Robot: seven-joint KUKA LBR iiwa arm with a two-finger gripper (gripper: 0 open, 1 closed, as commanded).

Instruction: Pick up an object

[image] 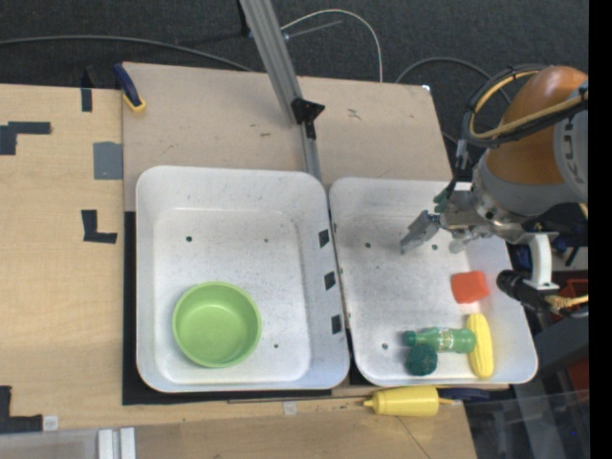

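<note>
Both shallow white plastic bins (239,185) look matt and scuffed, peppered with dark specks. In the left bin sits a smooth, softly glossy lime-green plastic bowl (216,324). Behind the bins the pale wooden bench top (210,113) is dull and scratched, and a brushed grey metal rail (273,46) slants across it.

arm (535,132): cut off at right edge | metal pole (273,41): top cut by upper edge
</note>
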